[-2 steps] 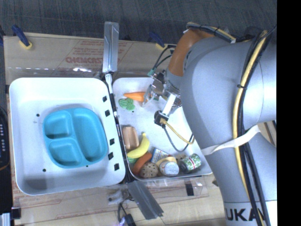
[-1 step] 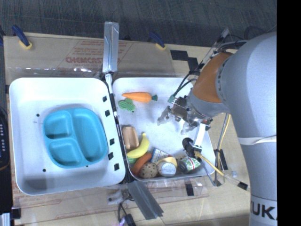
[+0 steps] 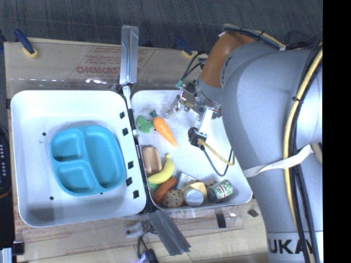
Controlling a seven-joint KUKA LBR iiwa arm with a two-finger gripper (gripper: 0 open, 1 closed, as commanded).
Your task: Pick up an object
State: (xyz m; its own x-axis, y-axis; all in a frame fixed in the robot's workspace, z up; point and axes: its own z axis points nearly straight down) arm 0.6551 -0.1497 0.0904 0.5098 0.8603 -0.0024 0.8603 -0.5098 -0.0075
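The gripper (image 3: 184, 104) was seen at the top of the right bin (image 3: 237, 175); its grip could not be told. A toy carrot (image 3: 164, 131) lay just below it. A blue tray (image 3: 86, 159) sat in the left bin (image 3: 27, 147).

A blue tray (image 3: 86, 159) is seen in the left bin (image 3: 33, 114). A carrot (image 3: 164, 131), banana (image 3: 162, 172) and cans (image 3: 220, 190) are held in the right bin (image 3: 230, 171), above which the gripper (image 3: 189, 104) is positioned.
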